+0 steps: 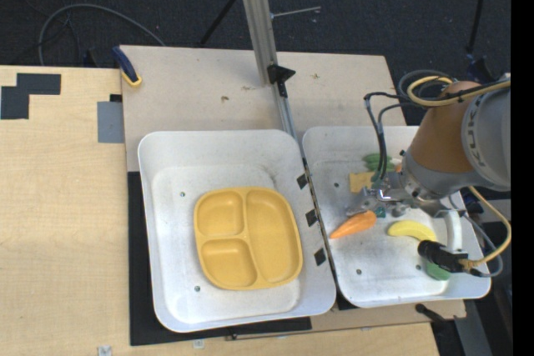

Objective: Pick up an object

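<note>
A: Checking gripper (377, 198): low in right bin (367, 283), just above carrot (354, 224); cannot tell its state.
B: Banana (410, 229) beside carrot, green item (437, 267) near corner. Yellow divided plate (248, 237) in left bin (167, 179).

The bench (200, 87) bears two white bins (167, 179) side by side.

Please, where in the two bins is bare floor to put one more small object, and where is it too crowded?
Free: left bin floor around the yellow plate, and the right bin's near strip below the carrot. Crowded: right bin's middle, where the gripper meets carrot, banana and green item.
</note>
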